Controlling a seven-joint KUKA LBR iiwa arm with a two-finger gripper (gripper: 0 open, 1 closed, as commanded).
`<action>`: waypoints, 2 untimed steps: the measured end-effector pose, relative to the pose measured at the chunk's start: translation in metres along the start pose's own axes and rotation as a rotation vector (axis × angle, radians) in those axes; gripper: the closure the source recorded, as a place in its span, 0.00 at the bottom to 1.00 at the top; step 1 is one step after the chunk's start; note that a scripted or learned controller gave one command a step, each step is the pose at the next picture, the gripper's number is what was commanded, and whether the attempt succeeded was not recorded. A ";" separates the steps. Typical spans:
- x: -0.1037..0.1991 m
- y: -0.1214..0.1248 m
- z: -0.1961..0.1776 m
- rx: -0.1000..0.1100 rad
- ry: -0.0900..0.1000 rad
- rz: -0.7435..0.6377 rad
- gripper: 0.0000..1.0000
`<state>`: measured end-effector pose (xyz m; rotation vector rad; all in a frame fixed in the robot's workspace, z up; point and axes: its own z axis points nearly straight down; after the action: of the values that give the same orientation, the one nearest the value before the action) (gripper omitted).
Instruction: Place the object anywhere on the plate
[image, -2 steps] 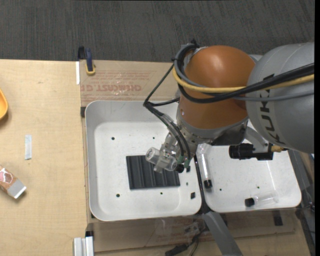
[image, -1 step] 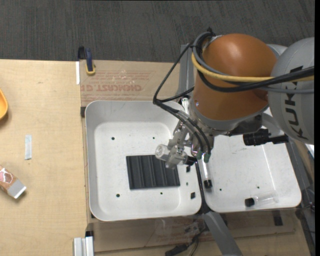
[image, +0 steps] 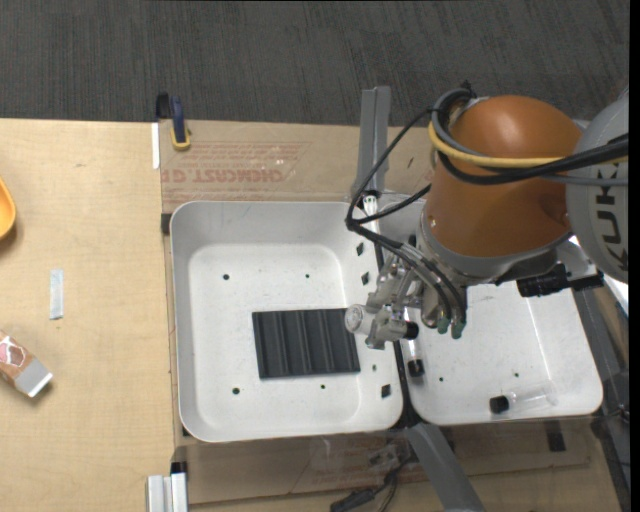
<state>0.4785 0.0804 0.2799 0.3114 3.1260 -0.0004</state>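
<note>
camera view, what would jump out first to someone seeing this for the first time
The big orange band of the arm dominates the upper right, looped with black cables. Below it the claw hangs over the seam between the two white bins, beside a dark ribbed plate lying flat in the left bin. A small clear object with a black end lies near the front of the right bin.

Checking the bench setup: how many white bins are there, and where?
2. The left bin sits mid-frame and holds a dark ribbed plate. The right bin adjoins it, partly covered by the arm; a small clear object lies near its front edge.
</note>
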 end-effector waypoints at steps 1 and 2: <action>-0.001 -0.002 -0.045 -0.001 -0.003 -0.196 1.00; 0.006 0.027 -0.026 0.000 0.001 -0.331 1.00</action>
<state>0.4783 0.1085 0.3055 -0.2073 3.1355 0.0004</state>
